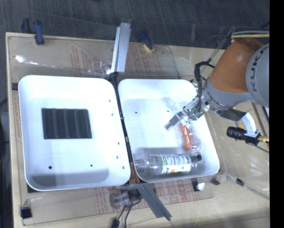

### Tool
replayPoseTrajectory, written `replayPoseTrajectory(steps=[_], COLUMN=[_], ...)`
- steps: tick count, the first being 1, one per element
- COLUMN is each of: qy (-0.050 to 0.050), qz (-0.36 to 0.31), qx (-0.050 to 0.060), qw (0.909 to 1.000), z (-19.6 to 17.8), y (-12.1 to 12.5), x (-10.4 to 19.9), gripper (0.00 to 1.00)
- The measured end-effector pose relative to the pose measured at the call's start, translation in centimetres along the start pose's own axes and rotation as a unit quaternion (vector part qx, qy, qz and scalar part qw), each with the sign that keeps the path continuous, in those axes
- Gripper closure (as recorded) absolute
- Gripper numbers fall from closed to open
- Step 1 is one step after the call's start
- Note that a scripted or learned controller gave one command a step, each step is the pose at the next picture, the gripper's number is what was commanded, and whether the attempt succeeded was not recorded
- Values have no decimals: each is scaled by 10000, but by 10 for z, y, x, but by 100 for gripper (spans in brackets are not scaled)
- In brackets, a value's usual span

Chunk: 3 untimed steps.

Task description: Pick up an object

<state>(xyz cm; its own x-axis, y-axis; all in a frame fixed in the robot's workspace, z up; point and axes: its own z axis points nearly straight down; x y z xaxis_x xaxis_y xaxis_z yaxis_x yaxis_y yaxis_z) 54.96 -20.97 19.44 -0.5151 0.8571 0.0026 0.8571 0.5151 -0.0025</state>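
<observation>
A: Dark carpet runs behind the bench (pixel 237 175), which carries two white bins side by side under a clear sheet held by blue clamps (pixel 38 32).

B: What sits in the left bin (pixel 32 127)?

A: One dark ribbed tray (pixel 66 123), lying flat near the middle.

B: And the right bin (pixel 132 127)?

A: A clear bottle (pixel 168 164) lies on its side along the near wall, its dark cap pointing right. Just above its cap end, an orange object in clear wrap (pixel 187 136) lies close to the right wall.

B: Where is the arm (pixel 237 75)?

A: It reaches in from the right, orange band above the wrist, and the tool (pixel 180 118) hangs over the right bin, slanting down to the left, just above the orange object's upper end.

B: Is it clenched or released?

A: I cannot tell, and I cannot make out whether it touches the wrap.
</observation>
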Motion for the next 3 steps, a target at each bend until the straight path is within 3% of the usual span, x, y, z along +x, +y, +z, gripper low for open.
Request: replayPoseTrajectory(steps=[3], qy=[-14], qz=[-532], qx=[-8], qw=[9986], z=[-9], y=[0], x=[0], gripper=[0])
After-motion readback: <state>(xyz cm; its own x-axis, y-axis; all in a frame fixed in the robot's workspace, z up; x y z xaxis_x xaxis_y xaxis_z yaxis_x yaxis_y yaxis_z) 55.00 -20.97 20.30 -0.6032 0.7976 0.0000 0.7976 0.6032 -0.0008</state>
